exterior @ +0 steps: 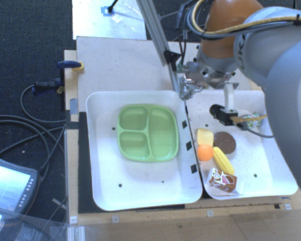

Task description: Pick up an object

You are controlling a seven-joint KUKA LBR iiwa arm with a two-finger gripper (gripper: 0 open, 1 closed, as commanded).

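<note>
Grey arm (276, 49), orange band (231, 14)

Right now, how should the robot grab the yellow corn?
Probably from straight above, closing across the middle of the corn. It lies flat and slanted in the right bin, long and narrow, so its short width suits two fingers. Watch out: the orange ball touches its upper end, and the snack packet crowds its lower end.

The arm (271, 44) hides the right bin's (261, 179) far corner and runs off the right edge.
</note>
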